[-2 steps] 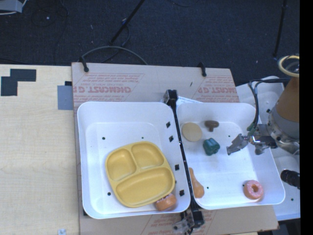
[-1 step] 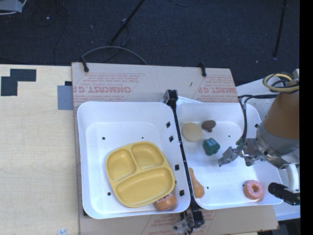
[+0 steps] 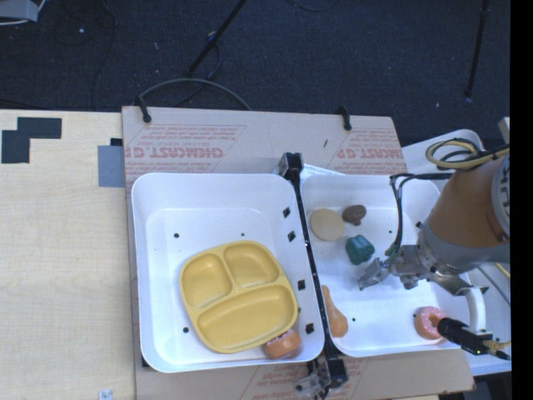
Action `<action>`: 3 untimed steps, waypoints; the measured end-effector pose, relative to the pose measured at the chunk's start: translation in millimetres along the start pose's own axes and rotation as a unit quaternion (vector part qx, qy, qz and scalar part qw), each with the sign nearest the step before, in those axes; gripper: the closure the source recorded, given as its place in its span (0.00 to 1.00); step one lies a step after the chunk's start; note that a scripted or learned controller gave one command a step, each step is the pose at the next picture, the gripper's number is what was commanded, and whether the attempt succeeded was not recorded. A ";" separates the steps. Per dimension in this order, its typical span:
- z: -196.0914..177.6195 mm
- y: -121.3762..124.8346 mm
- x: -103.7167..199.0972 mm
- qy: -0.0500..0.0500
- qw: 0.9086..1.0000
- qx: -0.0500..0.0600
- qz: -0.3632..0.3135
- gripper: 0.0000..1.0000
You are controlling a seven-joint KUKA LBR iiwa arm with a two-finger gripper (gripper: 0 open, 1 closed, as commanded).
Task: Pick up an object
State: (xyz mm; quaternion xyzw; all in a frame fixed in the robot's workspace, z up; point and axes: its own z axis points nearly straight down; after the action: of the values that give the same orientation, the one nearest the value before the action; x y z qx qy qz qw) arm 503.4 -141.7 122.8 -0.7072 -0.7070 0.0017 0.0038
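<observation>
In the left bin (image 3: 158, 223) a yellow divided tray (image 3: 239, 296) lay flat across the lower middle of the frame, with a small orange-pink ball (image 3: 283, 345) touching its lower right corner against the bin's front wall. Just past the black divider, in the right bin (image 3: 375, 344), an orange pear-shaped toy (image 3: 334, 315) lay along the left wall near the bottom. Above it sat a pale cream disc (image 3: 326, 224), with a small brown lump (image 3: 354, 214) just beside it at upper right and a teal block (image 3: 360, 249) just below the two. The gripper (image 3: 372, 275) hung at right of centre, over the bare bin floor just below and right of the teal block, apart from it; its metal fingers (image 3: 369, 278) pointed left, with nothing visible between them, though whether they were spread or pressed together could not be told. At lower right, a pink frosted doughnut (image 3: 429, 322) rested near the bin's front corner, well apart from the gripper, partly covered by a black part of the arm.
</observation>
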 end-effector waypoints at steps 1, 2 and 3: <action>36.7 0.0 0.6 -0.001 1.000 -0.002 0.000 0.00; 24.3 0.6 -0.3 0.000 1.000 -0.003 0.003 1.00; -38.5 2.4 0.3 -0.002 1.000 -0.005 -0.001 1.00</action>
State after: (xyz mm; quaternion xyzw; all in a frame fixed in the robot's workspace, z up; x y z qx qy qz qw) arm 506.1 -141.5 161.3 -0.7066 -0.7076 -0.0006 -0.0007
